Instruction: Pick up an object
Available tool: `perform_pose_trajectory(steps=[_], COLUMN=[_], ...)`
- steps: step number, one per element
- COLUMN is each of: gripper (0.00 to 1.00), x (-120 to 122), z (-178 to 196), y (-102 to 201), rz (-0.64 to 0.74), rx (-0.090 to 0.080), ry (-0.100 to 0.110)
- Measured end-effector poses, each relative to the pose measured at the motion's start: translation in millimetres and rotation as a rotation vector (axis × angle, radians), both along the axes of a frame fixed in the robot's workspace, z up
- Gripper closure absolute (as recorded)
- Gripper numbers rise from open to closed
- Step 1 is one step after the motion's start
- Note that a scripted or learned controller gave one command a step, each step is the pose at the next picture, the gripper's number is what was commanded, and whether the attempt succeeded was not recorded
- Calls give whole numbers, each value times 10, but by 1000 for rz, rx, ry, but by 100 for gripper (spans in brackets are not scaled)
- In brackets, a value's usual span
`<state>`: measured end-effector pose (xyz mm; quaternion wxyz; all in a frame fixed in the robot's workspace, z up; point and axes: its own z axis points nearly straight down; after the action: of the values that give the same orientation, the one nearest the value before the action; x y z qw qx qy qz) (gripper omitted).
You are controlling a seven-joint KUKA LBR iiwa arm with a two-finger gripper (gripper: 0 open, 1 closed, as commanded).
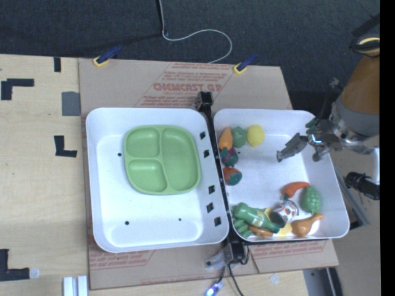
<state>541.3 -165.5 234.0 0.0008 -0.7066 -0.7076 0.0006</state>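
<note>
The end effector [295,148] hangs over the upper right part of the right bin [271,176], coming in across the bin's right wall. Its dark fingers point to the left and down; whether they stand wide or narrow I cannot tell, and I see no object between them. Under it the white floor of the bin is bare.

To its left, near the upper left corner of this bin, a yellow ball [255,135] lies just beside an orange carrot-like toy [225,137]. Below these, along the dividing wall, are a dark green and red toy [229,157] and a small red one [232,176]. Along the lower edge of the bin many toys are crowded together: a green figure [248,215], a red and white piece [286,211], a green leafy toy [311,198] with an orange-red piece [295,189] at its upper left, and an orange-brown one [305,226]. Several of them touch one another.

The open room is in the middle of the right bin, between the upper group and the lower heap.

The left bin [108,184] carries a green divided plate [163,159] in its upper half. Both bins stand on a cardboard sheet [185,82] on the desk [37,184].
</note>
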Motion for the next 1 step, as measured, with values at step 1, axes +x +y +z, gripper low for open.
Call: perform_pose_trajectory(steps=[1], gripper=[0], x=[-567], z=[1716], y=[595], rz=[6], rx=[0], ry=[-19])
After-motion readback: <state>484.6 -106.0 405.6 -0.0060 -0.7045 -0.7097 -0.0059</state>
